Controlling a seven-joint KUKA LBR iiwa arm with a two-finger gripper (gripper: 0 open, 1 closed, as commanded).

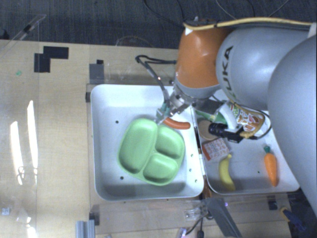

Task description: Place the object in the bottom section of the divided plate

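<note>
Surroundings: you see a banana (226, 172), a carrot (270, 167) and a snack packet (245, 118) in the right bin (247, 186).
Obstruction: the arm (247, 63) overhangs both bins.
Sausage (177, 124): lies in the left bin (106, 148), touching the plate's (151, 151) upper right rim, long axis left-right.
Gripper (163, 114): you cannot tell its state.

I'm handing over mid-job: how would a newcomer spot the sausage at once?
Start at the left white bin, which holds the green divided plate. Look just past the plate's upper right edge, beside the tool: the sausage lies there on the bin floor. It is the small orange-red stick in that bin; the carrot and banana are in the right bin.
</note>
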